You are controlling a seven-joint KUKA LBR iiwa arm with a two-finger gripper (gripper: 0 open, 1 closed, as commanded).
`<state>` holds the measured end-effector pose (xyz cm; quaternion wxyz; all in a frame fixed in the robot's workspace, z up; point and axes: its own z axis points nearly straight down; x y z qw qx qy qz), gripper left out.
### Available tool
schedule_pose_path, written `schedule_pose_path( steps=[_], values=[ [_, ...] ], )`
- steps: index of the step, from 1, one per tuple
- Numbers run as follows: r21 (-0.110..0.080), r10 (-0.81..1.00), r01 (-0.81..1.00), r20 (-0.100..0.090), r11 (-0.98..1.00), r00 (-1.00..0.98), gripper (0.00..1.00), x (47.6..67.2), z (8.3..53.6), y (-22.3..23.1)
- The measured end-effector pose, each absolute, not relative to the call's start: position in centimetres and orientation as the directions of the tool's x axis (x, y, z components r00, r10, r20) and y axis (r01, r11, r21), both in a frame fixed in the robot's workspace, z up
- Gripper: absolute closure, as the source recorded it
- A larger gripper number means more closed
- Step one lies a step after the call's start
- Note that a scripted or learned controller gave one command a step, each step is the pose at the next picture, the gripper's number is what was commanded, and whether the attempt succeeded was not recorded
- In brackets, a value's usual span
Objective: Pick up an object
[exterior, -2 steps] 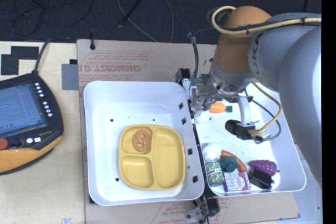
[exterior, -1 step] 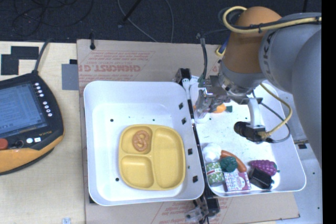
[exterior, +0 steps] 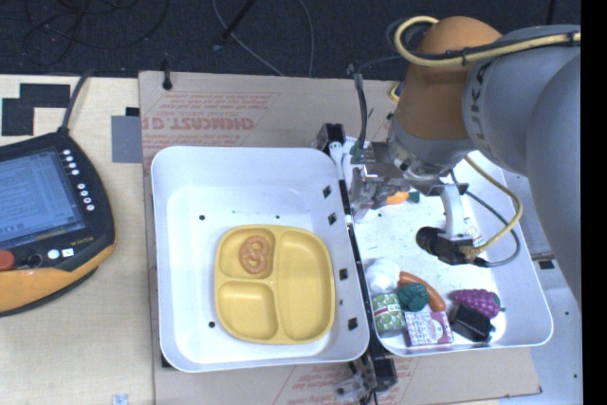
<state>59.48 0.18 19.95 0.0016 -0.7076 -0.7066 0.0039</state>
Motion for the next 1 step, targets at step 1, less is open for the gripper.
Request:
schedule_pose_path(
  steps=[1],
  values=[
    [-0.009, 1.0, 1.0, 0.0, -0.002, 0.002, 1.0, 56.94, 18.37, -4.47]
  ],
)
